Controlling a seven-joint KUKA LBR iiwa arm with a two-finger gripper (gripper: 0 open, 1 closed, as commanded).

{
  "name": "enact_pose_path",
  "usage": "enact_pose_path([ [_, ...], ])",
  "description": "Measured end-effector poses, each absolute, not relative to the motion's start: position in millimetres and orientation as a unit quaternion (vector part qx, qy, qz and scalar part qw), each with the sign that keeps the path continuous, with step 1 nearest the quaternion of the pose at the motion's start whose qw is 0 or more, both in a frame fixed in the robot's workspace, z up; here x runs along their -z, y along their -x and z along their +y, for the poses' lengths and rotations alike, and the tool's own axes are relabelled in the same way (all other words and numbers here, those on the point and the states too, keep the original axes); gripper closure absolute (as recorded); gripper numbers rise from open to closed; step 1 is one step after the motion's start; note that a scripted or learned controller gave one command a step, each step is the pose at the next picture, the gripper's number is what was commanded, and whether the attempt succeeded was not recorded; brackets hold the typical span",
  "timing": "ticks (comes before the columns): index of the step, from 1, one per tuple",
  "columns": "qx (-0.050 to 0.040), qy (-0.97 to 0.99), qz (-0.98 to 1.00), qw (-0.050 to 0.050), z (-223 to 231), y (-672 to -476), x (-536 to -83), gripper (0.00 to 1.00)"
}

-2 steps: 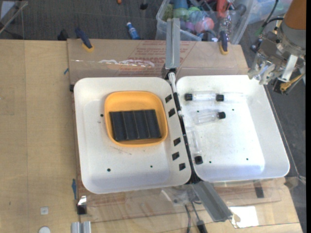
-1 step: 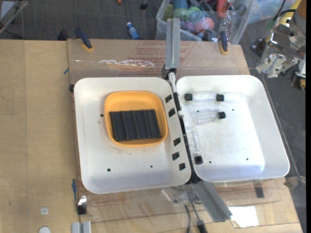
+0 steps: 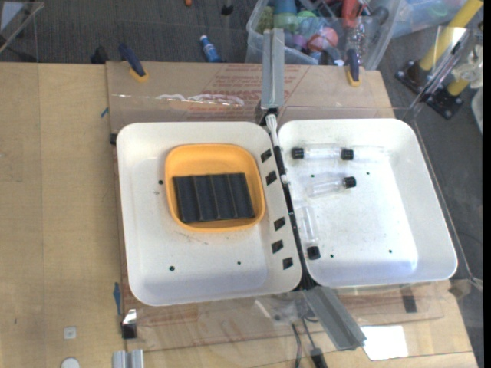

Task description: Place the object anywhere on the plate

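On the wooden surface (image 3: 54, 205) two shallow white bins sit side by side, their inner edges meeting along a seam marked by a row of small black tabs (image 3: 277, 224). In the left bin (image 3: 138, 228) an orange plate (image 3: 207, 153) with rounded corners rests a little above the bin's middle. A black ribbed block (image 3: 213, 198) lies flat on the plate, filling most of its floor, its long side running left to right and its ridges running front to back; all of it lies inside the plate's raised rim. The right bin (image 3: 406, 228) holds three clear tubes with black caps. One tube (image 3: 322, 153) lies crosswise near the far wall with a cap at each end, a second tube (image 3: 330, 184) lies just below it with its cap pointing right, and a third tube (image 3: 308, 232) lies lengthwise close to the seam with its cap at the near end. The tubes are apart from one another and well apart from the plate. How far the tool is open, whether it holds anything, and how the block lies relative to it cannot be told. Beyond the far edge of the surface stands a clear tub of colourful items (image 3: 322, 14).
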State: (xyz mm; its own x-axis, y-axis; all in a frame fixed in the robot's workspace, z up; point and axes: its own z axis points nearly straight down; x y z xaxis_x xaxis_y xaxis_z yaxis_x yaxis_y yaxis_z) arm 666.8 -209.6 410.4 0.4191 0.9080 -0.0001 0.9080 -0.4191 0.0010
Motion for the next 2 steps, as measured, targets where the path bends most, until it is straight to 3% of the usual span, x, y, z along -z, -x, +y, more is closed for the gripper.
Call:
enact_pose_path([
  [2,-0.0004,-0.654,0.756,0.002,-211.6,-667.5,-435.4,1.00],
])
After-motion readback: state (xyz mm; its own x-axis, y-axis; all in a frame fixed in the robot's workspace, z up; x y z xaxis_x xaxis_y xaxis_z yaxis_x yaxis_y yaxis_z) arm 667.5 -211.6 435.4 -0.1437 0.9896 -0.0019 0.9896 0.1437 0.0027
